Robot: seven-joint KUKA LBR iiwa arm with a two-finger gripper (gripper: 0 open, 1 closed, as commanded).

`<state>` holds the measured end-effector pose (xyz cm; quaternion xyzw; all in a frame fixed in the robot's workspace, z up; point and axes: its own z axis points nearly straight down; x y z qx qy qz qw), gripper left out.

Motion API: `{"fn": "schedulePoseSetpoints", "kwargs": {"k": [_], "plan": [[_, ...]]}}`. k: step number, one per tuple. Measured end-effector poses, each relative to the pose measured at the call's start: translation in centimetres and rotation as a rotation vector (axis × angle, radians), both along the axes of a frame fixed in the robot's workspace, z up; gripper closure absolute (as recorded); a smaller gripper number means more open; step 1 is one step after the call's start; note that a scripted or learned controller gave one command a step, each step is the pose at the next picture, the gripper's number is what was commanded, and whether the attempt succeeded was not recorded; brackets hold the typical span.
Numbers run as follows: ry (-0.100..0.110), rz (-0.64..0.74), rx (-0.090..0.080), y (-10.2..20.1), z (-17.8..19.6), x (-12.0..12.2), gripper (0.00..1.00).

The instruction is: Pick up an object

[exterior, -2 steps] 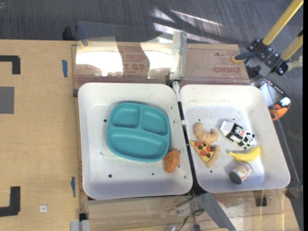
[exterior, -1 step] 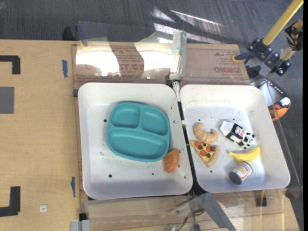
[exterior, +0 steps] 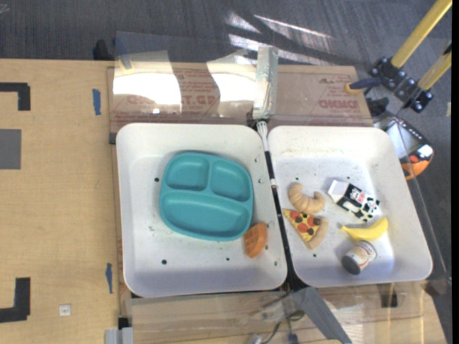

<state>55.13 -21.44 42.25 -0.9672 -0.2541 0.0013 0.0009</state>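
The right bin (exterior: 323,145) holds a croissant (exterior: 306,198), a pizza slice (exterior: 308,226), a black-and-white patterned box (exterior: 353,198), a yellow banana (exterior: 367,228) and a small can (exterior: 358,256) lying on its side. In the left bin (exterior: 143,149) a teal divided plate (exterior: 206,196) lies near the middle, and an orange-brown bread piece (exterior: 255,239) rests by its lower right edge.
A transparent divider (exterior: 264,92) stands behind the two bins, over brown cardboard. Yellow stand legs (exterior: 423,31) and black clamps sit at the top right. An orange object (exterior: 414,163) shows just past the right bin's right rim.
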Motion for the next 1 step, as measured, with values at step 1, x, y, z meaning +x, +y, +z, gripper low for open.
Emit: {"fn": "schedulePoseSetpoints", "kwargs": {"k": [1], "plan": [[0.000,-0.158,-0.001,0.35,1.07,8.78,0.00]]}}
